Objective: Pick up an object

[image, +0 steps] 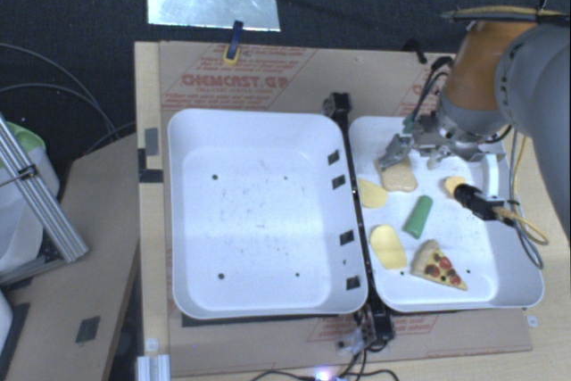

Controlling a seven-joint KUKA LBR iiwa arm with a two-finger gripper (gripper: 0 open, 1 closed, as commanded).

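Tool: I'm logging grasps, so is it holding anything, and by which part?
Cannot tell: the tool is at the upper edge of the tan toy food piece; no clear hold shows.

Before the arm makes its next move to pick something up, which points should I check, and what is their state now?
1. Things to pick lie in the right bin: ok.
2. Gripper is over that bin, at the tan piece: ok.
3. Something is held in the gripper: cannot tell.
4. Green cylinder lies apart from the tan piece: ok.
5. Pizza slice lies clear of the gripper: ok.
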